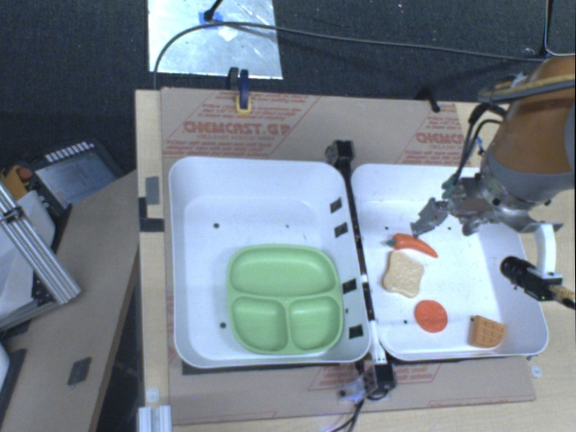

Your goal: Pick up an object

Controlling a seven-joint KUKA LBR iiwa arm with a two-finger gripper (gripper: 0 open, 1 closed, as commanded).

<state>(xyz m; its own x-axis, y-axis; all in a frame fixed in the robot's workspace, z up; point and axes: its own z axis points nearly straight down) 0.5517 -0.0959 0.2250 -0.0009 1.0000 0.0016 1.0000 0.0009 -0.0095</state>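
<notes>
Pincer [432, 216] over the right bin [513, 268]

Can't really tell how wide it's open; nothing visibly gripped. It's just above the carrot [416, 244], mid-bin, with bread [403, 274] right below that.

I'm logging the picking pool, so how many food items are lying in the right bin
4: a red-orange pepper near the gripper, a bread slice below it, a red disc, and a waffle-like cracker at the front corner. The arm might hide more.
</notes>
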